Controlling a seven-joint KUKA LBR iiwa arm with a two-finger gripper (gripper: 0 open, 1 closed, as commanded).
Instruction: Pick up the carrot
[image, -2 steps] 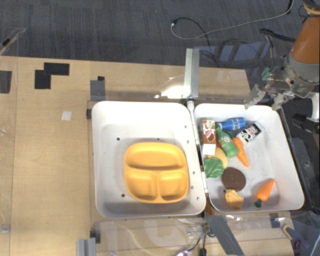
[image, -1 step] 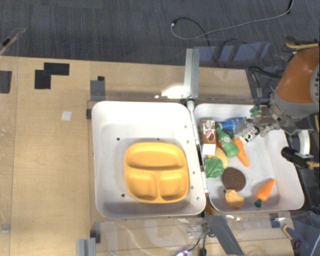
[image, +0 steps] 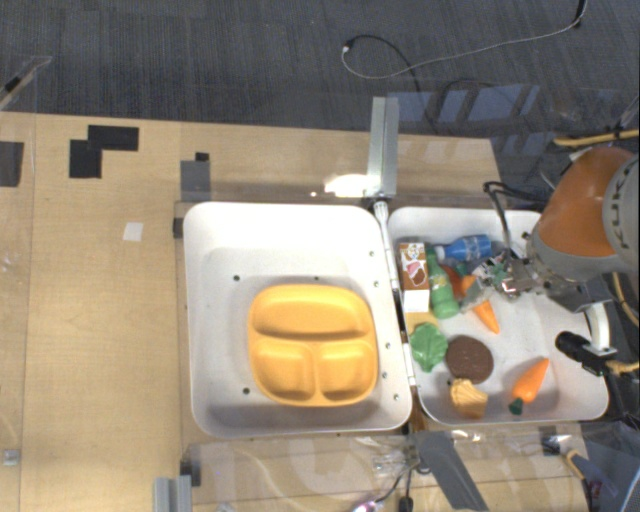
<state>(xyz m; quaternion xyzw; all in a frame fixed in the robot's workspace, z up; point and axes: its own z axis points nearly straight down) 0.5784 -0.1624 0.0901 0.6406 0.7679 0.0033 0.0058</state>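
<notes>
**Carrot lies loose in right bin, gripper off to the upper part**

Carrot (image: 530, 383): orange, tapered, green stub at its lower-left end, lying at a slant near the front right of the right bin (image: 590, 405). Nothing touches it. Gripper (image: 497, 272) sits low over the clutter near a blue bottle (image: 468, 247) and a small orange wedge (image: 486, 317); can't tell how its claw stands. Brown disc (image: 468, 358) left of the carrot. Yellow divided tray (image: 313, 341) in the left bin (image: 215, 300).
</notes>
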